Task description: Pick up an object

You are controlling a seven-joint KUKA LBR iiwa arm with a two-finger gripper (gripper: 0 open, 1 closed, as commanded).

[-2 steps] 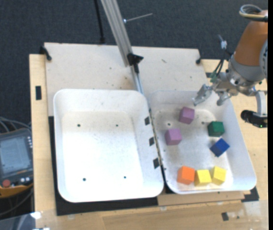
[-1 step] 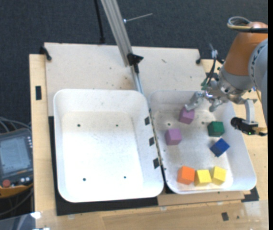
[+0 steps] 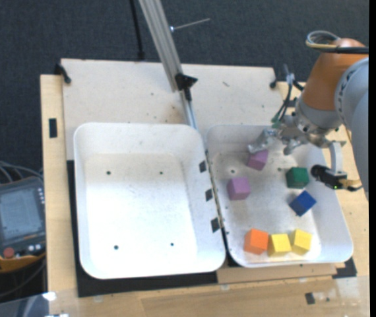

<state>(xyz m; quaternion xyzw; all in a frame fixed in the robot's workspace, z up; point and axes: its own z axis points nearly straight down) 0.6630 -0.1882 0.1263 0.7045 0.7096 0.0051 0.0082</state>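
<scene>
We see the pincer (image 3: 275,137) low over the right bin (image 3: 346,243), just above a tilted purple cube (image 3: 257,158). Whether it grips the cube (or merely touches it) we cannot tell.

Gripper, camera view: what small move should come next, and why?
Probably a slow, straight lift. The gripper sits right over the upper purple block in the right bin, but a grasp can't be confirmed. Lifting would show whether the block comes along.
</scene>
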